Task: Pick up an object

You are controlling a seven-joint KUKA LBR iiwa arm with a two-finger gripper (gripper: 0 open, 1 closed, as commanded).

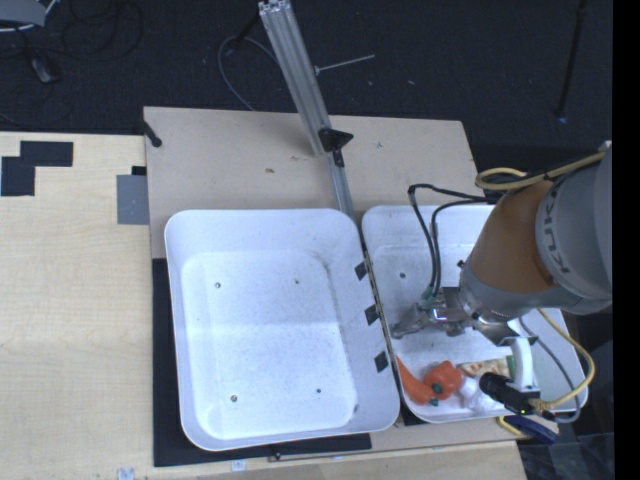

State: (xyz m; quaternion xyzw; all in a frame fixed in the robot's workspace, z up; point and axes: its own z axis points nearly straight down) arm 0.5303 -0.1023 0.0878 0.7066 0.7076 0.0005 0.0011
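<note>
A: Gripper state?
B: Gripper point(412, 320) is seen low over the right bin point(395, 238); whether it is clenched or released cannot be told.
A: Object?
B: An orange object point(440, 378) is seen in the same bin, just below-right of the gripper, apart from it.

2 white bins point(265, 328) point(400, 238), side by side. 1 arm point(540, 243). 1 orange obj point(440, 378). 1 metal rail point(298, 73). Other objs in right bin: can't count.

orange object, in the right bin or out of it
In. The orange object lies on the floor of the right bin, near its front edge, just below the gripper.
</note>
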